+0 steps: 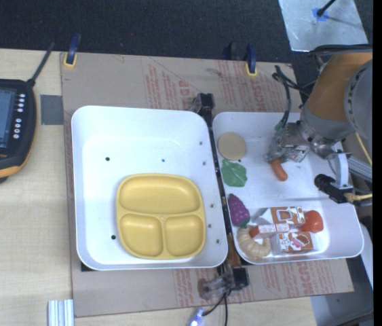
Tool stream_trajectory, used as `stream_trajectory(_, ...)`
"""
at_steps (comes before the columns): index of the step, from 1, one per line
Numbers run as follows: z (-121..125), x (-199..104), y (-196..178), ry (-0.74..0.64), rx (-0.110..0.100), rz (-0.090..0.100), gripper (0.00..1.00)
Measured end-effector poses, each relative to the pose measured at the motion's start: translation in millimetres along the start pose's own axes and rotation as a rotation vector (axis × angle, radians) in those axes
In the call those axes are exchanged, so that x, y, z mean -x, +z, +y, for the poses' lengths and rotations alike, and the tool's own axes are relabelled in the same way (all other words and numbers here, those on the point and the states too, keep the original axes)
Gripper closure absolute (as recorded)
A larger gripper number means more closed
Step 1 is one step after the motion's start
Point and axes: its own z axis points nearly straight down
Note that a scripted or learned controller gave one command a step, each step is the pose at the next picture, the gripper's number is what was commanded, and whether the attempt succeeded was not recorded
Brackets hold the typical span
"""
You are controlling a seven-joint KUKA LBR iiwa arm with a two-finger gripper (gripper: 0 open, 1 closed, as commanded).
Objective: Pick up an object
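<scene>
I have the hand low over the right bin, in its far half toward the right wall, with the grey arm and its orange band reaching in behind it. I cannot tell from here how the hand is set, and I see nothing held in it.

The closest thing to it is the small orange carrot, lying on the bin floor just beside the hand, on the side toward the near edge of the counter and a touch toward the left bin. Its long axis runs slanted, from far-left to near-right, with the redder end pointing to the near wall. I judge a grasp would want to close across that axis.

Further out, by the wall the two bins share, sit a tan disc, a green leaf and a purple piece. Along the near wall lie a bread ring, a printed box and a red tomato. A yellow divided plate rests in the left bin
</scene>
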Motion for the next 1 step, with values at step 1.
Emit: stream_trajectory(1, -9.6, -81.6, -101.3, 0.001, 0.003, 0.001, 1.00)
